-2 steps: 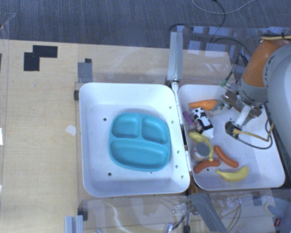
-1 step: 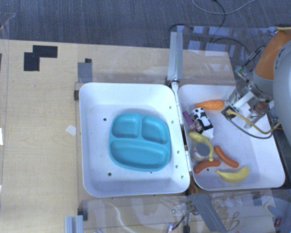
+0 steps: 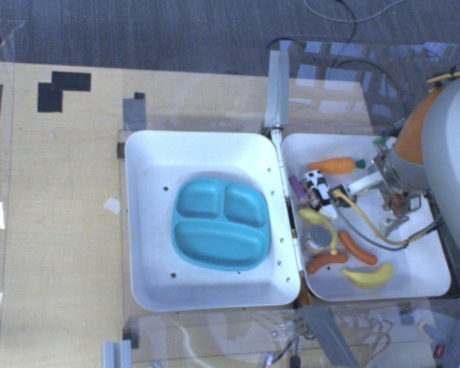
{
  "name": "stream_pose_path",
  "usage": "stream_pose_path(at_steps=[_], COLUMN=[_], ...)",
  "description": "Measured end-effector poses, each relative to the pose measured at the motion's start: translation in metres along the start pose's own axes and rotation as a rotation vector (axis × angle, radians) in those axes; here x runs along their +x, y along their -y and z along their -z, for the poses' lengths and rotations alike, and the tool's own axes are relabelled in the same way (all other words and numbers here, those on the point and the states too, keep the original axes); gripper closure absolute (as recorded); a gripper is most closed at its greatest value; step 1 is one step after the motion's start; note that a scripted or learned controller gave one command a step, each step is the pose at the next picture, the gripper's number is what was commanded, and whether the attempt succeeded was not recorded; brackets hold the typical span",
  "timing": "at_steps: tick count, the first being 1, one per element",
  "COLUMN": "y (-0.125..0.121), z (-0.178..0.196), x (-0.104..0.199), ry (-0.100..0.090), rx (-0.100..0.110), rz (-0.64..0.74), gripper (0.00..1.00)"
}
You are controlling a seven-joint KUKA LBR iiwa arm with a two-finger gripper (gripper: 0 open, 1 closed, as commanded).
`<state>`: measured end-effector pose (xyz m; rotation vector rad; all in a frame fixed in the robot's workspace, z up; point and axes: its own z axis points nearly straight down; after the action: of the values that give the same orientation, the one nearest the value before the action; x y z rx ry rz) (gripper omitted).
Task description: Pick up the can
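Two white bins sit side by side on the pale wooden bench, and I start at the near edge of the right bin. A yellow banana lies closest to me, curved along the bin floor. Just beside it are two reddish sausages, one to the left and one slanting a little farther back.

The can is in the left part of this bin, near the dividing wall and touching or almost touching the left sausage. It is small, dull grey and round, its circular end facing up at the camera. No label can be made out. A thin yellow curve hugs its right side, and a small yellow piece lies just behind it.

Farther back and well to the right, the gripper hangs over the middle of the same bin, apart from the can, under the grey arm with its orange band. I cannot tell how its grip stands, as the metal parts blur together.

Beyond the can stand a black-and-white cow-patterned toy and a purple scrap against the wall. An orange carrot with a green tip lies farthest back.

The left bin holds a blue divided plate.
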<state>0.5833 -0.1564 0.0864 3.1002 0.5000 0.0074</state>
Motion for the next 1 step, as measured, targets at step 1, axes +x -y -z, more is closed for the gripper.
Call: stream_pose_path(at_steps=[1], y=[-0.0055], z=[-0.0008], x=[0.0455], ry=[0.005], rx=[0.001], rz=[-0.113], gripper=[0.0])
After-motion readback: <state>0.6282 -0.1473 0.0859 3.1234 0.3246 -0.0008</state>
